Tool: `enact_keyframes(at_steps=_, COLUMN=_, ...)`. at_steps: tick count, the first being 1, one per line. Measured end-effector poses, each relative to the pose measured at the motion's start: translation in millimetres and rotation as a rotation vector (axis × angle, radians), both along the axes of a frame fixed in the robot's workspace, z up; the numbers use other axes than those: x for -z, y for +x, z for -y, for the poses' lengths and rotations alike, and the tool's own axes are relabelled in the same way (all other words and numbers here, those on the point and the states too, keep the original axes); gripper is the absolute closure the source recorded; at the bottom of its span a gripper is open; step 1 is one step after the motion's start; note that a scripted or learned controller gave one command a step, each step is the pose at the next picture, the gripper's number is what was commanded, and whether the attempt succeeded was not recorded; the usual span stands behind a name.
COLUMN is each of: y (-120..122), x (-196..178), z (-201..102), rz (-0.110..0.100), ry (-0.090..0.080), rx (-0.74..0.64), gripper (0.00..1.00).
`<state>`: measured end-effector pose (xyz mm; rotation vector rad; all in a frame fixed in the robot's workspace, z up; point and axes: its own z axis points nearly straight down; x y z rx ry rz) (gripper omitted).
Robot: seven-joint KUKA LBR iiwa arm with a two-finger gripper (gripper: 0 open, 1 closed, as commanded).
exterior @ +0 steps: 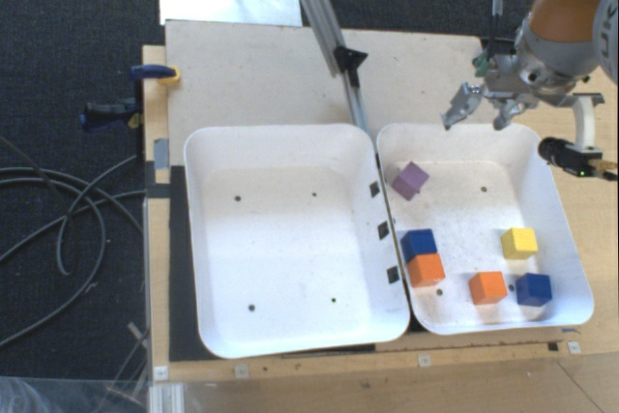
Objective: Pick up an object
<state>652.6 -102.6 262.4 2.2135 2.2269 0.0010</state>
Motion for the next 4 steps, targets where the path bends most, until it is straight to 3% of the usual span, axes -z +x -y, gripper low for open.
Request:
enact_keyframes(at_steps=1, y=20, x=170, z=-19, rz=-0.006, ry=0.001, rx=-0.001, gripper=0.0)
enact_keyframes(at_steps=2, y=-29, x=172, z=-18, rz=-0.004, ry=0.001, rx=0.005, gripper=0.0)
enact_keyframes(at_steps=3, y=-26, x=161, z=-18, rz=0.002, ry=0.001, rx=0.001, gripper=1.0)
enact_keyframes(at_steps=4, y=-64, x=68, z=-104, rz=0.005, ry=0.005, rx=-0.006, gripper=1.0)
